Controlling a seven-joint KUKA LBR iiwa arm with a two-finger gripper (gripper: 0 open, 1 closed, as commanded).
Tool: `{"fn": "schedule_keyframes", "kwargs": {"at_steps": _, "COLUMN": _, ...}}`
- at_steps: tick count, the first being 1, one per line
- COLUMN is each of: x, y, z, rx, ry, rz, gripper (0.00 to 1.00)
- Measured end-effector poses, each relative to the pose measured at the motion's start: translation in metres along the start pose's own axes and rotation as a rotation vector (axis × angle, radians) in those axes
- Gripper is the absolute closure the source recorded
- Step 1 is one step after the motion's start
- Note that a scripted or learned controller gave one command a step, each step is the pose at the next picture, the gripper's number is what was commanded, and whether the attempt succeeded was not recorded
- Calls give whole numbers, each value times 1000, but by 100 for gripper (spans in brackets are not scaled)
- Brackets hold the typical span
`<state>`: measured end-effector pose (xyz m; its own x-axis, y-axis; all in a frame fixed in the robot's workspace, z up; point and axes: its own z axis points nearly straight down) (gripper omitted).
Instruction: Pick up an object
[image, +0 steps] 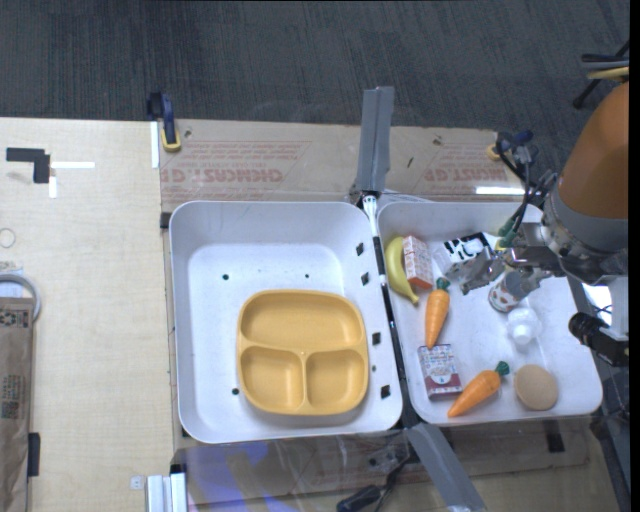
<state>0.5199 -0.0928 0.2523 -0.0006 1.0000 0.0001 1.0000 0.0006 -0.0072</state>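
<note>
My gripper (468, 274) hangs low over the middle of the right bin (590, 400), reaching in from the right. Just left of it lie a carrot (436, 314), a small red and white carton (418, 262) and a banana (397, 268). A black and white packet (464, 244) sits right behind the gripper. Below the wrist are a small grey can-like thing (504, 294) and a white lump (521, 327). Along the bin's front lie a second red carton (439, 370), a second carrot (478, 391) and a tan round object (537, 387). Nothing shows as held.
The left bin (200, 300) holds a yellow divided plate (303, 351). A grey post (375, 140) rises behind the seam between the bins. Cables and the orange arm body (605, 160) crowd the right bin's far right corner.
</note>
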Motion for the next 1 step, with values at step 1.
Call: {"fn": "schedule_keyframes", "kwargs": {"at_steps": 1, "x": 0, "y": 0, "z": 0, "rx": 0, "ry": 0, "rz": 0, "gripper": 0}}
